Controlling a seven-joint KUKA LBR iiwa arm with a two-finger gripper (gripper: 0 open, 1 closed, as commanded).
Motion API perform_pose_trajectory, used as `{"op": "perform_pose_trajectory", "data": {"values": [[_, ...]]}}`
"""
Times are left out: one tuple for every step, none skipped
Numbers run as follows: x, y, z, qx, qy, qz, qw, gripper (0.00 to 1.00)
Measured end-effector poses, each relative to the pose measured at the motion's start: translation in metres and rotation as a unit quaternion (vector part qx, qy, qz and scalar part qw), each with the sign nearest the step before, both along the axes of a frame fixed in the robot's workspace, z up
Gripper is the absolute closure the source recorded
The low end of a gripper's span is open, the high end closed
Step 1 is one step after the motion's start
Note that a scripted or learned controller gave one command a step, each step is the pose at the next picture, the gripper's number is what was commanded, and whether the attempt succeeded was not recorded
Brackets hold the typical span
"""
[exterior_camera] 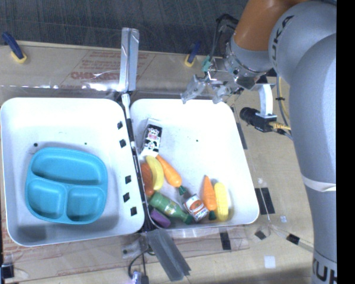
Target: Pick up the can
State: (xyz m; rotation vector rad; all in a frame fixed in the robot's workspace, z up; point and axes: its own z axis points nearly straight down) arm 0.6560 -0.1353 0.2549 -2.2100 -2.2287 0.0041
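Observation:
The can [195, 206] is small, with a red and white label. It lies tilted near the front edge of the right bin [225, 129], between a green bottle [168, 206] and an orange carrot [208, 193]. My gripper [203, 93] hovers over the bin's back rim, far from the can. Its fingers are spread open with nothing between them.
A small milk carton [152, 137], a banana [155, 171], another carrot [169, 170], a yellow corn cob [222, 200] and a purple item [160, 219] share the right bin. The left bin [23, 117] holds a blue divided tray [66, 184]. A metal divider [129, 64] stands between the bins.

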Motion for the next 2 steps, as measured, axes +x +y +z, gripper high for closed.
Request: {"op": "perform_pose_trajectory", "data": {"values": [[0.001,-0.015,0.052,-0.0006,-0.001,-0.160,0.9871,0.00],[-0.067,-0.008,-0.053,0.0002,0.000,0.002,1.0000,0.00]]}}
